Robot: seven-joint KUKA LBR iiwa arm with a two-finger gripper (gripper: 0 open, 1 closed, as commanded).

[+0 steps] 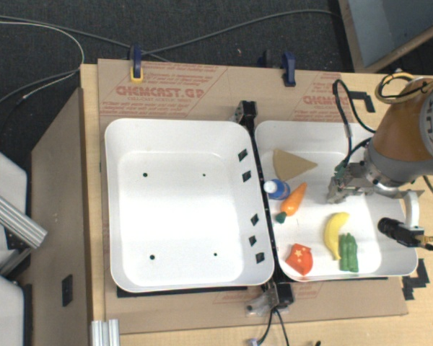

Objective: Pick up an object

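Gripper [344, 184] hangs over the right bin [325, 132], can't tell if it's gripping anything. The banana [335, 233] lies just below it toward the camera, long axis running roughly near-to-far, green veggie [348, 252] touching alongside.

Orange carrot [294, 200], yellow banana [335, 232], red strawberry [299, 259], white bins [175, 137].

We read red print on the brown sheet [202, 85] covering the desk, behind the bins: "CHEMCAST G.P." top left, repeated approx. top right as "CHEMCAS…", partly cut off by the arm. Smaller red lines above/below it are too small to read. No other legible txt, nos. or labels anywhere.
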